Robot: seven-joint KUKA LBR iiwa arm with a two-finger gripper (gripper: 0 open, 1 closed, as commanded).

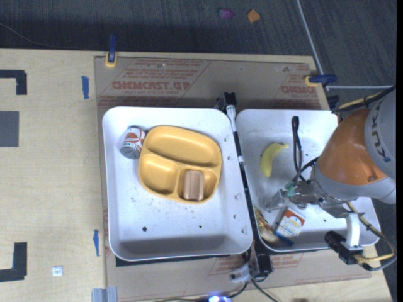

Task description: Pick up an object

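In the right bin (315, 121) lies a yellow banana (271, 157) near the left wall. A small white and orange carton (289, 223) and some snack packets (266, 226) lie at the bin's front left. My gripper (291, 194) hangs low over the bin, between the banana and the carton, just above the carton. The grey arm with its orange band (352, 156) covers the bin's right half. In the left bin (126, 231) sit a yellow divided tray (165, 145), a brown block (192, 184) in one of its compartments, and a small can (131, 142).
A black cable (295, 137) runs down along the arm into the right bin. Blue and yellow clamps (321, 78) hold the cardboard base at the back. The bins' shared rim (238, 168) stands just left of the banana.
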